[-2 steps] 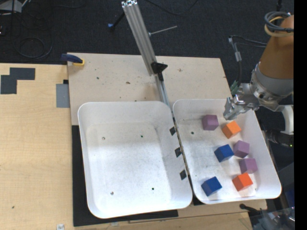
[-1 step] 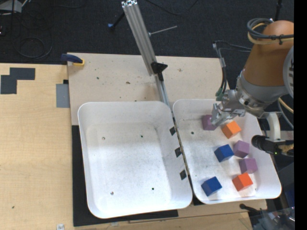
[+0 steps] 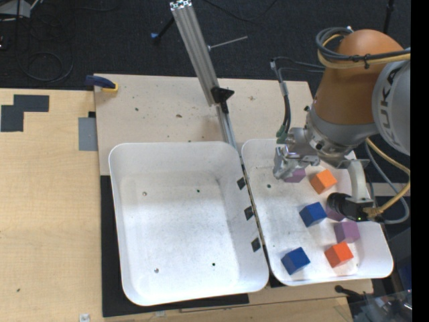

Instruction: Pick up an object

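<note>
A: Since the arm enters from the right of the camera view, where is the gripper (image 3: 289,161)?

B: Right of centre, low over the upper part of the right bin (image 3: 268,210), directly above a purple block (image 3: 293,174). Whether it is released or clenched on that block cannot be told; the wrist hides the contact.

A: Other candidate objects?

B: All in the right bin: an orange block (image 3: 323,180) just beside the purple one, a blue block (image 3: 312,214) at mid-bin, a second purple block (image 3: 347,231), a red-orange block (image 3: 339,253) and a second blue block (image 3: 295,259) at the lower end.

A: The left bin (image 3: 127,180)?

B: Probably the deposit side.
</note>
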Tool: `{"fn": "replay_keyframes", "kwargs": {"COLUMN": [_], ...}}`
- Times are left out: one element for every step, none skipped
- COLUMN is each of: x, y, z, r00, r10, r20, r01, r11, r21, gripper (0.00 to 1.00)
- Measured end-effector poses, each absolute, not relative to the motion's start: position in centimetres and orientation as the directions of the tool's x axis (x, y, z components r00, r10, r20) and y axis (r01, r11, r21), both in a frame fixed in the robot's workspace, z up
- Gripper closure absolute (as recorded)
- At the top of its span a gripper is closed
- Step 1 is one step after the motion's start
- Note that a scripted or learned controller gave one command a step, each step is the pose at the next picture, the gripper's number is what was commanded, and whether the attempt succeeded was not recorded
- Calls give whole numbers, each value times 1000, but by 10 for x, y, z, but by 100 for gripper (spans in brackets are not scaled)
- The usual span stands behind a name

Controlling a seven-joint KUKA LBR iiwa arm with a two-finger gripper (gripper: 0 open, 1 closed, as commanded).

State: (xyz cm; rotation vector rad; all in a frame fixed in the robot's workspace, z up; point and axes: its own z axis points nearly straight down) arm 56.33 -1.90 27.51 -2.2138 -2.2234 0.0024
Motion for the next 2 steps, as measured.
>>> {"fn": "replay_keyframes", "kwargs": {"x": [553,551], "y": [32,77], "z": [254,251], "r00": [-5,-4], "r10": [1000,1000], "r20": [2,1], "r01": [1000,1000], "r11": [5,4], "r21": [-6,-5], "gripper": [100,100]}}
